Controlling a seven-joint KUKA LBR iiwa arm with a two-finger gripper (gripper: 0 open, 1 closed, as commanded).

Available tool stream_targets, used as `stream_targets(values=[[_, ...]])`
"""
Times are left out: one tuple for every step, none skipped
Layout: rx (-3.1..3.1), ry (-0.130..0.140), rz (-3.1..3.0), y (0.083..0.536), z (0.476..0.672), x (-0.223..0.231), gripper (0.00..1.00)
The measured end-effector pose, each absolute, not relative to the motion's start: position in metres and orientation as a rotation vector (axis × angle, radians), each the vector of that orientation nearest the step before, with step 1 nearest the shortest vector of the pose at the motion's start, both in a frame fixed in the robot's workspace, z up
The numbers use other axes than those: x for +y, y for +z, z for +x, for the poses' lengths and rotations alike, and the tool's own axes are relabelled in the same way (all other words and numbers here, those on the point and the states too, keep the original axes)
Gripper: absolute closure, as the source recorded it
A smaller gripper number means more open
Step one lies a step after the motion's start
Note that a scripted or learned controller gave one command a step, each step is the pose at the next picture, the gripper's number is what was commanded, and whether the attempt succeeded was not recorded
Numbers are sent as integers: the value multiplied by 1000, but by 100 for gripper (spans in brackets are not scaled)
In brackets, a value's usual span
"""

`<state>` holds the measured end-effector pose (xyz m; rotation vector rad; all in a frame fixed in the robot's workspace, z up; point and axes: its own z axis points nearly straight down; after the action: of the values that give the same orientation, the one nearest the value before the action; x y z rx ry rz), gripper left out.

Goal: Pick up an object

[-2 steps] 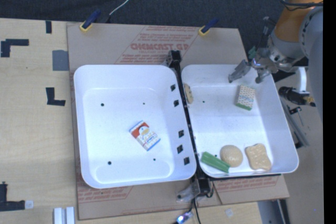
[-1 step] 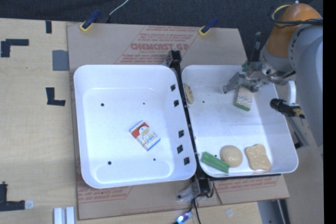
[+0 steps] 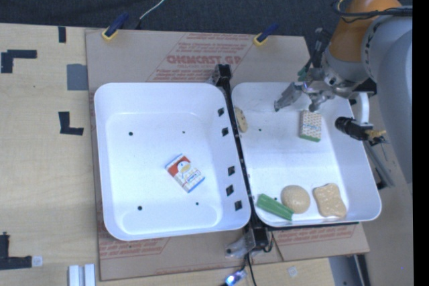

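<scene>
you look down from one fixed camera above the bench, at a slant, far enough to take in both shallow white plastic bins (image 3: 107, 110); the grey arm (image 3: 395, 43) enters from the right.

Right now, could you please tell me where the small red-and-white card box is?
The small red-and-white card box lies alone near the middle of the left white bin in the camera view.

Two white bins on the bench: left bin (image 3: 114, 211), right bin (image 3: 365, 211).

Left bin: one item, a small red-and-white carton (image 3: 184, 173).

Right bin: five items. One speckled sponge block (image 3: 310, 125); one green bar (image 3: 274, 207); one round tan piece (image 3: 295, 198); one tan biscuit-like piece (image 3: 330, 200); one small pale piece (image 3: 240, 120) at its left wall.

Six loose items total.
</scene>
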<state>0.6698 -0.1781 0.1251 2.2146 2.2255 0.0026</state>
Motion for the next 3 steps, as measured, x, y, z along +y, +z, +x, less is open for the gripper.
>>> stream_targets(values=[[2218, 6, 2217, 86, 671, -225, 0], [2221, 1, 2219, 127, 669, -224, 0], [2216, -2, 2208, 88, 671, -193, 0]])
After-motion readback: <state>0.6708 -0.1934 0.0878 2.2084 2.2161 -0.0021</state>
